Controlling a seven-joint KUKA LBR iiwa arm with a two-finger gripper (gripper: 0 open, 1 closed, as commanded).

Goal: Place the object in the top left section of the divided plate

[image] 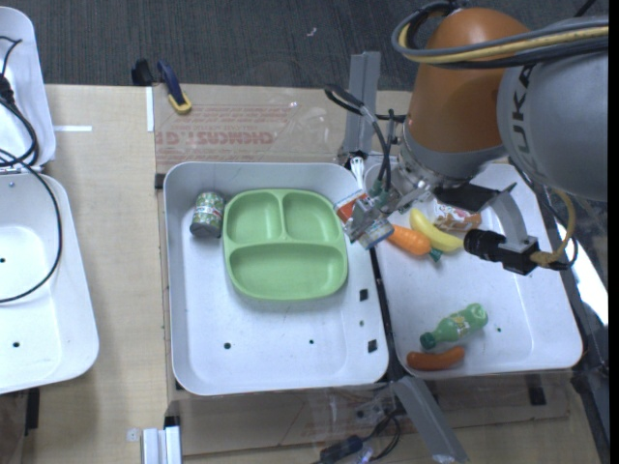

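A green divided plate [285, 245] lies in the left bin [193, 336], with two small sections at its far side and one large section nearer. My gripper [364, 220] hangs over the rim between the two bins, just right of the plate's top right section. A small orange-red piece [346, 207] shows at the gripper's left side; whether it is held is unclear. An orange carrot [408, 241] and a yellow banana [435, 232] lie just right of the gripper in the right bin [542, 327].
A small green can [206, 214] stands left of the plate in the left bin. A green bottle [455, 325] and a red sausage [435, 359] lie near the right bin's front. The arm's orange band [464, 75] looms over the right bin's back.
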